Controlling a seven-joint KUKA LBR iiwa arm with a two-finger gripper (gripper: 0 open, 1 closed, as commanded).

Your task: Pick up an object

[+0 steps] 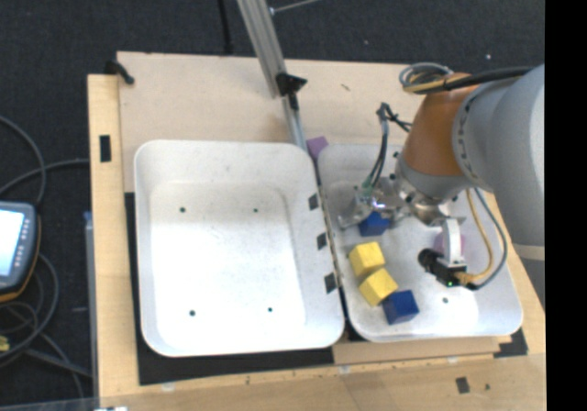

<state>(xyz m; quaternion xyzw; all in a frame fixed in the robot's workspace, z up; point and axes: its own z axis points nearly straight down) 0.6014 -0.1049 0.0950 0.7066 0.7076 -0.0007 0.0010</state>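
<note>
Gripper [371, 215] low in right bin [495, 313], centre-right of frame, over blue block [373, 225]; claw state impossible to tell. Two yellow blocks [367, 258] and dark blue cube [401, 306] just below, likely spares.

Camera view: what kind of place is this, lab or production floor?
Most likely a robotics lab test bench. Two shallow white bins sit on a plain wooden board, toy-like yellow blocks and a blue block lie in the right one, and loose cables trail over dark carpet.
</note>
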